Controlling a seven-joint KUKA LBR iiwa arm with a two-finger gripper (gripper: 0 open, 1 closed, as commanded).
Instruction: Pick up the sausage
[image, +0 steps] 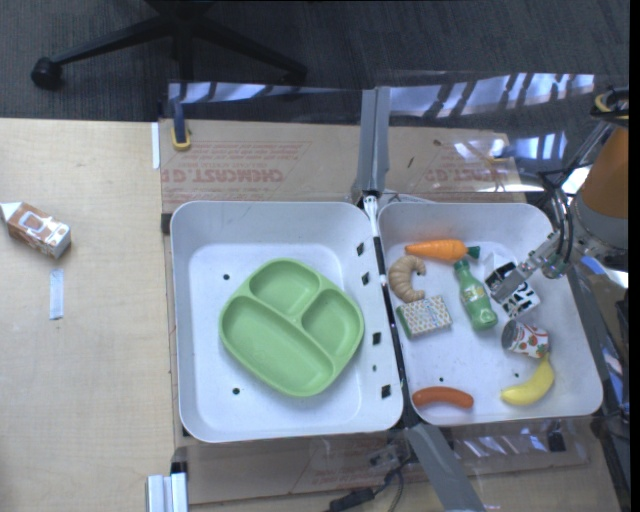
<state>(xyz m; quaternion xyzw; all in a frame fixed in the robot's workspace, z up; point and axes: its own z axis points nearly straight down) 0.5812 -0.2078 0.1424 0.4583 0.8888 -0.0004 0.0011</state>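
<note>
The sausage (442, 398) lay long axis three-to-nine at the right bin's (570, 400) near edge, toward seven o'clock from the gripper (512, 285), whose grip state I couldn't tell.

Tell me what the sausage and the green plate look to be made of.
Sausage: probably toy plastic, smooth and evenly orange-red with a slight sheen. Plate: likely moulded plastic, matte pale green in one uniform colour, with raised dividers forming three compartments. Neither can be confirmed from this view.
</note>
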